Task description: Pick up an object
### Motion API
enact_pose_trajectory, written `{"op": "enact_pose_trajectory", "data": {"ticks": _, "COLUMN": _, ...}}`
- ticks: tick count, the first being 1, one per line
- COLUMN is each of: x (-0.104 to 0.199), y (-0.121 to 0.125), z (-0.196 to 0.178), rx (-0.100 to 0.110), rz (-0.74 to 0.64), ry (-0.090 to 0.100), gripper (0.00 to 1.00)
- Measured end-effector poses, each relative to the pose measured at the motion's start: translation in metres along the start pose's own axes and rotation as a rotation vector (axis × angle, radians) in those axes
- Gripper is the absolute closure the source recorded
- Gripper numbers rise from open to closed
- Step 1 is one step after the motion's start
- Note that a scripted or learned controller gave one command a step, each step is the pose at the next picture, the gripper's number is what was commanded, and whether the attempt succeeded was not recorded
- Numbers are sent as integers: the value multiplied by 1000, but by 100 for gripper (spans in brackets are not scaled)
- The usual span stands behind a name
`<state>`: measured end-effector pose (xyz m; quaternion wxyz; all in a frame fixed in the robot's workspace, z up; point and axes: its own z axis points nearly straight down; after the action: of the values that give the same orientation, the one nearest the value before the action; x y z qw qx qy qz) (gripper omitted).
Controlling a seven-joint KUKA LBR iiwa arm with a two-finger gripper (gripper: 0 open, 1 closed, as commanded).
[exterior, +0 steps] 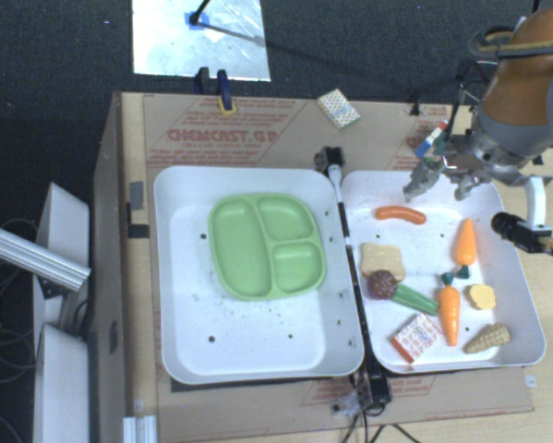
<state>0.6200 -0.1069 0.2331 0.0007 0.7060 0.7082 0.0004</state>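
Pincer (439, 182) hangs wide and empty over the right bin's (525, 317) twelve o'clock rim; the sausage (401, 214) lies just beside it at seven o'clock. Centre over it, then descend straight.

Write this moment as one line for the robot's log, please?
arm: above right bin's far edge | gripper: open, holding nothing | nearest item: sausage | right bin: toy foods untouched | left bin: green divided plate

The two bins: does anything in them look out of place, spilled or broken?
Nothing looks broken or spilled. The green divided plate lies flat in the left bin, slightly turned against the bin's edges. In the right bin the toy foods lie loosely scattered; one carrot rests beside the ice cream cone.
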Motion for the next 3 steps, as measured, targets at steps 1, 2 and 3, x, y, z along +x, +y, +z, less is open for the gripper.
{"op": "enact_pose_trajectory", "data": {"ticks": 1, "x": -53, "y": -17, "z": 149, "rx": -1, "rz": 2, "ry": -1, "gripper": 0}}
{"op": "enact_pose_trajectory", "data": {"ticks": 2, "x": -55, "y": 38, "z": 148, "rx": 1, "rz": -1, "ry": 0, "gripper": 0}}
{"op": "enact_pose_trajectory", "data": {"ticks": 3, "x": -56, "y": 39, "z": 137, "rx": -2, "rz": -3, "ry": 0, "gripper": 100}}
